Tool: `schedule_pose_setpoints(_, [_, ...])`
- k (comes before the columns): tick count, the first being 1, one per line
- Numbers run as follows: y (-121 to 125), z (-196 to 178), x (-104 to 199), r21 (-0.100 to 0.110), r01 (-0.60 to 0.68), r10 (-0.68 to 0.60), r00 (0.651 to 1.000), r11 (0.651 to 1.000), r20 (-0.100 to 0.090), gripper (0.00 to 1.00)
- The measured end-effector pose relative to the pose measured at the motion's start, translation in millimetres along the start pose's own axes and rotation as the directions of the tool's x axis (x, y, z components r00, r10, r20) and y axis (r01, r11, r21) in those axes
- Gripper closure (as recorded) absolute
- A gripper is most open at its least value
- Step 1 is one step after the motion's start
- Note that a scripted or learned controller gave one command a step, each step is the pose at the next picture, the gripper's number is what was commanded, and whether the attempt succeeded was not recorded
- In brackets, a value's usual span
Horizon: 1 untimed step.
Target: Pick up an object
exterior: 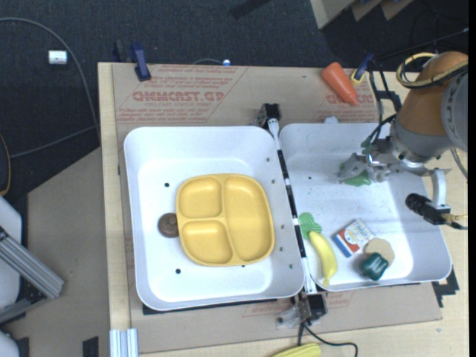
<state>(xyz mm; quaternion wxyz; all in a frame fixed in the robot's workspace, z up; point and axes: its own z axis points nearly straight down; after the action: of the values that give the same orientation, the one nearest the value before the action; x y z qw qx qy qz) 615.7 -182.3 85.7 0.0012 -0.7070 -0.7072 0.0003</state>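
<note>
My gripper (363, 167) is low in the upper part of the right bin (428, 270), reaching in from the right. A small green object (360, 179) shows just under its tip; I cannot see whether it is held. Near the bin's front lie a yellow banana (323, 256), a green piece (306, 223) by its top end, a small red, white and blue box (352, 236), a tan round piece (380, 248) and a dark green block (374, 266).
The left bin (149, 155) holds a yellow divided plate (224, 219) with a brown disc (168, 224) at its left side. An orange carrot-shaped toy (340, 84) lies on the bench behind the right bin. Cables hang near the arm (428, 110).
</note>
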Motion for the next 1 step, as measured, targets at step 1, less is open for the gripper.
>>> schedule_pose_setpoints(1, [46.9,0.7,-35.0,0.008,0.004,-0.004,1.000,1.000,-0.014,0.00])
